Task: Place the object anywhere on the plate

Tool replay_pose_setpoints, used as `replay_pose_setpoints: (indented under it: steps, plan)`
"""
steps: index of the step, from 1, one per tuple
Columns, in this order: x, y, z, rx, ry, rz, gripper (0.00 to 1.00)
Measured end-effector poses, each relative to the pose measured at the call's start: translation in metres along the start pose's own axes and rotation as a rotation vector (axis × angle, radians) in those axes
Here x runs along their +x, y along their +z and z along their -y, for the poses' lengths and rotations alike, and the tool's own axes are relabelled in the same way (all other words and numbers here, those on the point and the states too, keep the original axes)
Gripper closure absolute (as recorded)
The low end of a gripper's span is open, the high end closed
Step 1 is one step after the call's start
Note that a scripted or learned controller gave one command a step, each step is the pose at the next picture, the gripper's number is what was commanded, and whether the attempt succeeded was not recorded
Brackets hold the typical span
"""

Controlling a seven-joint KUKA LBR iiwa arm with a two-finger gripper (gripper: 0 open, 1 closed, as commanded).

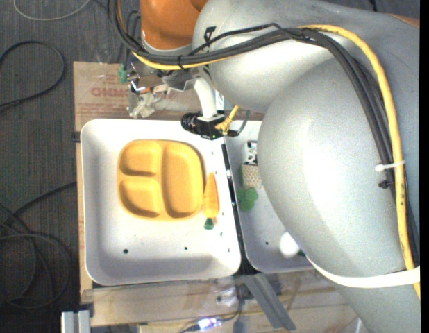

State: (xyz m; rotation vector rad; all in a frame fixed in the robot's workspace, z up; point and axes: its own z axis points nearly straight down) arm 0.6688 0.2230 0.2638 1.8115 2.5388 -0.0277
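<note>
Yellow plate (pixel 161 179) with three sections sits in left white bin (pixel 103 255). Toy carrot (pixel 211 198) lies just beside plate's right edge, orange body, green tip pointing down. Pincer (pixel 146 101) hangs above bin's top edge, well apart from carrot. Can't tell pincer's grip. Green thing (pixel 248 198) lies in right bin (pixel 270 252).

Bright, even light falls from above. The grey arm (pixel 325 116) shows soft highlights on its curved shell and looks slightly soft, being nearest the lens. The left bin (pixel 159 255) is sharp, its white floor nearly washed out. Soft shadow lies under the arm across the right bin (pixel 266 248). The floor beyond stays dim.
</note>
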Motion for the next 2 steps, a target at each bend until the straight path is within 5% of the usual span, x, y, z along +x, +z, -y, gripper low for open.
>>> replay_pose_setpoints:
  steps: [2]
  plan:
    - [-0.0002, -0.0183, -0.0006, 0.0, -0.003, 0.009, 1.0]
